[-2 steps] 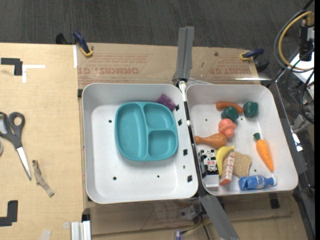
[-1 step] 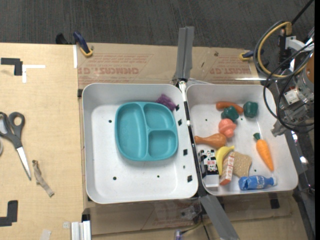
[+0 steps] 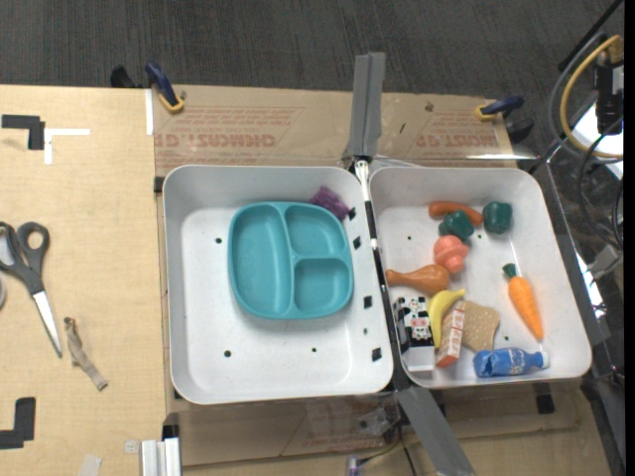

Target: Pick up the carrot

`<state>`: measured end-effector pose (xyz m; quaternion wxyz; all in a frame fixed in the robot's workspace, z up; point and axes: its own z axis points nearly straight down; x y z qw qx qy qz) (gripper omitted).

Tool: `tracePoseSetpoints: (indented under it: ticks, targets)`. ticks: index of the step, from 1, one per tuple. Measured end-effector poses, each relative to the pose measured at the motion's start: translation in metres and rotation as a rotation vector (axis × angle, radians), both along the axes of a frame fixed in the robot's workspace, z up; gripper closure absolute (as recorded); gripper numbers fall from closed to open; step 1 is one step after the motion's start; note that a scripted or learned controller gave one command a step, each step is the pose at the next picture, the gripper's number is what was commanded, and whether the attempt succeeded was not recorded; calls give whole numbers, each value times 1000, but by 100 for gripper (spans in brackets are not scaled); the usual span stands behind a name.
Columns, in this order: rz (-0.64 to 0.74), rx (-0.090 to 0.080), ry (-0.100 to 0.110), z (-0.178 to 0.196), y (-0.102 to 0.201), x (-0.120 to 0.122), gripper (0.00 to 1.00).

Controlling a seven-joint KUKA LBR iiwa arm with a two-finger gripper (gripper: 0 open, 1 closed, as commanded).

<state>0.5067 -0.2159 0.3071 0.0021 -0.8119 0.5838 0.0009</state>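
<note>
**Carrot lies near the right wall of the right bin**

The carrot (image 3: 523, 303) is a smooth plastic cone, orange with a small green top, lying with its tip toward the bin's near edge. It sits in the right bin (image 3: 556, 228), close to that bin's right wall and apart from the other toys.

Left of it lie a slice of bread (image 3: 480, 325), a yellow banana (image 3: 445, 305) and a glossy orange drumstick (image 3: 422, 278). A blue bottle (image 3: 508, 362) lies just below the carrot's tip. Farther back are a pink rounded piece (image 3: 452, 253), a dark green chunk (image 3: 496, 216) and an orange-red piece (image 3: 452, 209).

The left bin (image 3: 189, 296) holds a teal divided plate (image 3: 292, 260) with three compartments, and a purple item (image 3: 330, 201) beside its far rim.

On the table, scissors (image 3: 32, 276) lie at the left.

I cannot tell the state of the hand.
</note>
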Motion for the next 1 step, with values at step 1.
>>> tracePoseSetpoints:
  ticks: [1]
  targets:
    - [25, 0, 3, -79, 61, -28, 100]
